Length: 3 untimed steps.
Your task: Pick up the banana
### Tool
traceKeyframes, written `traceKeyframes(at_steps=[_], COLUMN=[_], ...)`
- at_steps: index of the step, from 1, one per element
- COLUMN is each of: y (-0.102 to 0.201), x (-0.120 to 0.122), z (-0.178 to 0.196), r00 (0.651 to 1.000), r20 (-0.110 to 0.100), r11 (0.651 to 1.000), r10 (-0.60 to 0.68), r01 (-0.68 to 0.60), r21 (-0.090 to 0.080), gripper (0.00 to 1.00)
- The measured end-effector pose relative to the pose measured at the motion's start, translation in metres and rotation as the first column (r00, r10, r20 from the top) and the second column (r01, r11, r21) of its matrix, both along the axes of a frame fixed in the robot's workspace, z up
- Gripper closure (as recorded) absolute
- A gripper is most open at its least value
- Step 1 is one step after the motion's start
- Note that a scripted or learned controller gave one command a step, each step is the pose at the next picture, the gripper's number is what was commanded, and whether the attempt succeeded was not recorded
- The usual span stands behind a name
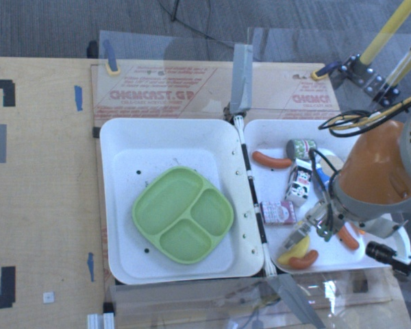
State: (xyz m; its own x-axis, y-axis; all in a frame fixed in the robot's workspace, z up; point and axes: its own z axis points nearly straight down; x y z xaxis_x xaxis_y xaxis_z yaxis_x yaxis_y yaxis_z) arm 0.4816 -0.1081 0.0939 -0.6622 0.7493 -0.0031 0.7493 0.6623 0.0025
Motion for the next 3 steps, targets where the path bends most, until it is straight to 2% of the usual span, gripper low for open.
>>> traceKeyframes(at_steps=[1, 2, 3], y=[0.000, 0.002, -0.064], x=[0.001, 0.000, -0.001], z=[0.010, -0.005, 0.050], r00=[1.000, 0.996, 0.959], r20=[0.004, 0.002, 0.000], r11=[1.000, 0.996, 0.959], r10=[-0.002, 0.087, 0.284], r01=[0.002, -0.087, -0.284], r21=[0.000, -0.001, -0.002], gripper=[1.00, 1.00, 1.00])
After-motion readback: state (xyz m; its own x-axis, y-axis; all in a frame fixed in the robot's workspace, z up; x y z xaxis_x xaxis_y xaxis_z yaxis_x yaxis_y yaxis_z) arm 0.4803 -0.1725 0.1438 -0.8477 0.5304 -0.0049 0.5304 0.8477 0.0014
